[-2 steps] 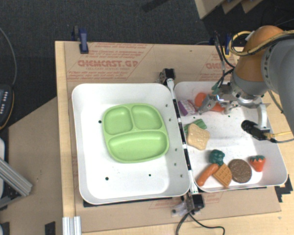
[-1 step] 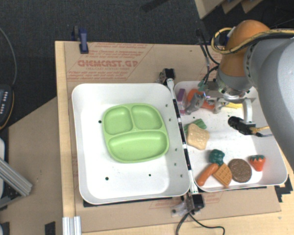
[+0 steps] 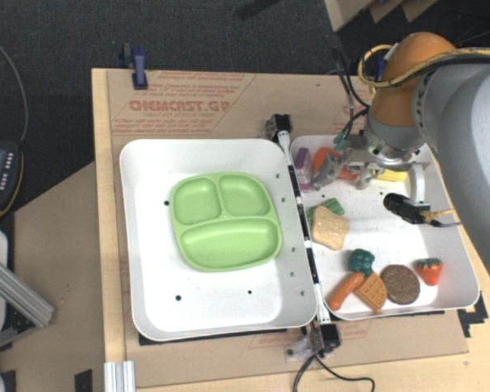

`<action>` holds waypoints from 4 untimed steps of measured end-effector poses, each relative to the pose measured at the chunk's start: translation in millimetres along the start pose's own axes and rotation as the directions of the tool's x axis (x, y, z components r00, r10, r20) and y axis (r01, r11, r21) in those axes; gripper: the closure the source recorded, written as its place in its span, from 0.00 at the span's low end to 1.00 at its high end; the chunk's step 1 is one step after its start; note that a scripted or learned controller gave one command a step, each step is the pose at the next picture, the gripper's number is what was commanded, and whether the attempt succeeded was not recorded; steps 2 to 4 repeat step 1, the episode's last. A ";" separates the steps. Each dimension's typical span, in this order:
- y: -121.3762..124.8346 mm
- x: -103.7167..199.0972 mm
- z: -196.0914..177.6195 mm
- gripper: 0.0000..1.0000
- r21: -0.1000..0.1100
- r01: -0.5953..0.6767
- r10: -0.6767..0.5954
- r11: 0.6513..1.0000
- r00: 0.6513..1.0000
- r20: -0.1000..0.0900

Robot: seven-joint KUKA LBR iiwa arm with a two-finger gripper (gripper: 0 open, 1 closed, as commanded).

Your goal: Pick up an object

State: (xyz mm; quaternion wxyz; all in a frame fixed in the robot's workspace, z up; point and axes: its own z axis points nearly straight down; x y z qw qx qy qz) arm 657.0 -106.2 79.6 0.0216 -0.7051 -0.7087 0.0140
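Toy food bits, purple and orange, are sitting in the right bin's far-left corner, and the gripper is hovering right beside them, looking like it's lining up a grab, next needing a clean descent.

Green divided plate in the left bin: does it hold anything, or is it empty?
Empty. The green divided plate lies flat in the left bin, and all three compartments show bare green. The toy food lies in the right bin.

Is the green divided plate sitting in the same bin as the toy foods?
No, the green plate lies in the left bin, while the toy foods lie in the right bin.
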 end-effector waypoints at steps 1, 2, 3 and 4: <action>0.1 -0.1 0.0 0.00 0.000 0.002 -0.002 1.000 1.000 0.000; 0.1 -0.1 0.0 0.00 0.000 0.002 -0.002 1.000 1.000 0.000; 0.1 -0.1 0.0 0.00 0.000 0.002 -0.002 1.000 1.000 0.000; 0.1 -0.1 0.0 0.00 0.000 0.002 -0.002 1.000 1.000 0.000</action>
